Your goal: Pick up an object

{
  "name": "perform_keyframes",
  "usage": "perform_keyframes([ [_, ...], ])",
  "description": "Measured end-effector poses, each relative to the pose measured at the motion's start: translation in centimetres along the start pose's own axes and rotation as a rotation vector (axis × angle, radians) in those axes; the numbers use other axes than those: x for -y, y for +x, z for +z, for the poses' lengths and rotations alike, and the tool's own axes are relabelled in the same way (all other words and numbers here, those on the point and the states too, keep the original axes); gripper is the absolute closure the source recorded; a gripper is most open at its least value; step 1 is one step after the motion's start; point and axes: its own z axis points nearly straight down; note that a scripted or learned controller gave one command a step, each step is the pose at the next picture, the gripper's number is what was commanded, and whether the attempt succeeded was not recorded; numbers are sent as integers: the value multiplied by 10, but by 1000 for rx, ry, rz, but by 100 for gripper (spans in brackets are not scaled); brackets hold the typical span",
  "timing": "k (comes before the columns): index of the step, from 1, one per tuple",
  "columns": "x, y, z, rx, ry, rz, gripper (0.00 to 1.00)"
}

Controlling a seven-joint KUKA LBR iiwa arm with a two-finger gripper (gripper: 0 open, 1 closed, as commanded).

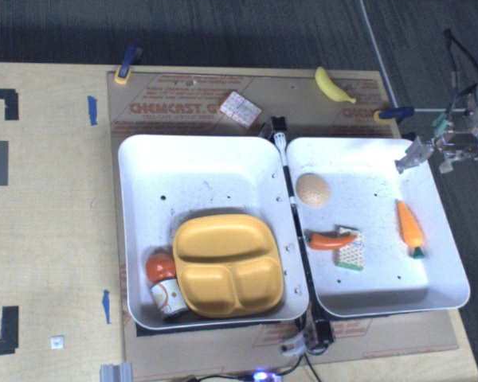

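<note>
The right bin holds a beige egg-shaped ball, a red chili pepper, a small checkered card with a green edge and an orange carrot. In the left bin lie a yellow compartment tray, a red-orange round piece and a small white can beside it. My gripper hangs over the right bin's far right corner, well above the carrot and apart from every object. Nothing shows in its grasp.
A yellow banana and a small patterned card lie on the cardboard behind the bins. Blue clamps hold the cardboard. The bins meet at a black divider. Cables hang at the far right.
</note>
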Motion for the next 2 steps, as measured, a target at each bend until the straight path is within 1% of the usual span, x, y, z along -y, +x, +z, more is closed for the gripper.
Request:
perform_keyframes([
  [1,16,-2,132,5,-16,-4,0],
  [2,91,57,153,0,-1,1,0],
])
